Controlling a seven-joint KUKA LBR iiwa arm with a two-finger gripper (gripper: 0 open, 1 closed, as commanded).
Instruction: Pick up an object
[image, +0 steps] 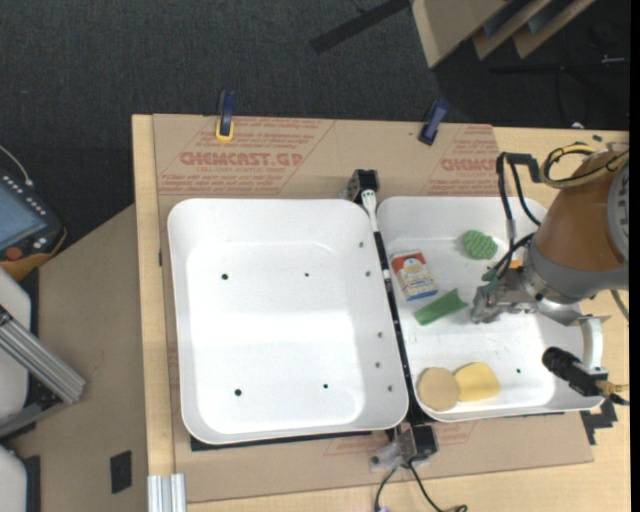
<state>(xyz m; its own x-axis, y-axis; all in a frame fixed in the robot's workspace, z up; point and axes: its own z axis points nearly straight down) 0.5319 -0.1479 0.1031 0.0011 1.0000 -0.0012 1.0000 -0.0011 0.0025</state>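
1. Gripper (484, 306) low in right bin (520, 398), just right of green block (437, 307); finger gap can't tell
2. Carton (413, 275) touching block; green scrubber (479, 244), two yellow pieces (458, 385) apart
3. Best: centre over block, straddle narrow side, avoid carton

Robot lab: clamped cardboard bench (300, 140)

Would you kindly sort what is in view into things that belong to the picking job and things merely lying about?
Belonging to the job:
- tool
- green block
- green scrubber
- small printed box
- tan disc
- yellow piece
- right bin

Lying about:
- left bin
- blue clamps
- cardboard sheet
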